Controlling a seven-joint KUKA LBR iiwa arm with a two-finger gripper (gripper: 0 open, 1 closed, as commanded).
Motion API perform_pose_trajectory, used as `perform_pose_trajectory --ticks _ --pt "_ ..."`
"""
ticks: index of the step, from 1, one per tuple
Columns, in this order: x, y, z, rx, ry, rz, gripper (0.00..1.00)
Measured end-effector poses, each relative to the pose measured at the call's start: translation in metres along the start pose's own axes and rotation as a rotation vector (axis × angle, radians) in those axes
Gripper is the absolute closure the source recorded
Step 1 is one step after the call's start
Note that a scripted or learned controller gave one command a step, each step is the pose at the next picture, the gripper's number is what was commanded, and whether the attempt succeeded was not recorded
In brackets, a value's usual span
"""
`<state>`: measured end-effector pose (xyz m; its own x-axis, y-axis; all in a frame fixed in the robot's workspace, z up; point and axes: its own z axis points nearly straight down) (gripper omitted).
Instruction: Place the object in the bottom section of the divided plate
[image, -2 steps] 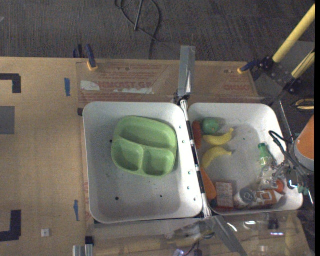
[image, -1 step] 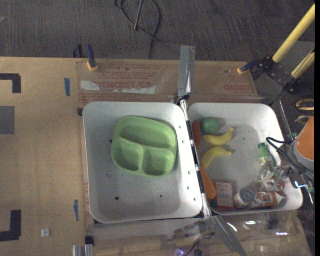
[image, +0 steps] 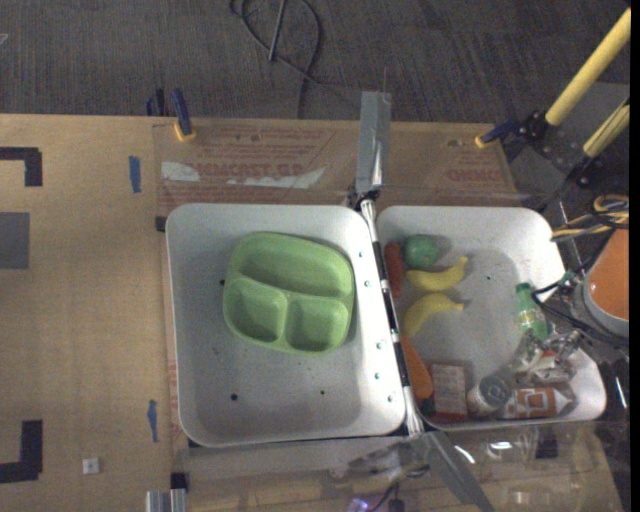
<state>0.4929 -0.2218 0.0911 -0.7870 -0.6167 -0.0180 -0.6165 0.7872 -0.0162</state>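
Two white bins sit side by side on the surface. Left bin (image: 200, 380): a green divided plate (image: 290, 290) lies in its upper half, all sections bare. Right bin (image: 500, 235): two bananas (image: 435, 295) at centre left, a green item (image: 425, 248) above them, an orange carrot-like piece (image: 416, 370) along the left wall, a small box (image: 448, 388) and a bottle (image: 520, 400) near the lower edge. The pincer (image: 555, 348) hangs over the lower right of that bin; whether it is wide or narrow cannot be told, the view being cluttered there.
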Motion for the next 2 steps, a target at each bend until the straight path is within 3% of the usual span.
perform_pose_trajectory --ticks 1,2 --pt "-0.0077 -0.0031 -0.0044 0.017 -0.017 -0.007 0.00" --pt "-0.0061 -0.0017 -0.0130 0.009 -0.010 -0.002 1.00"
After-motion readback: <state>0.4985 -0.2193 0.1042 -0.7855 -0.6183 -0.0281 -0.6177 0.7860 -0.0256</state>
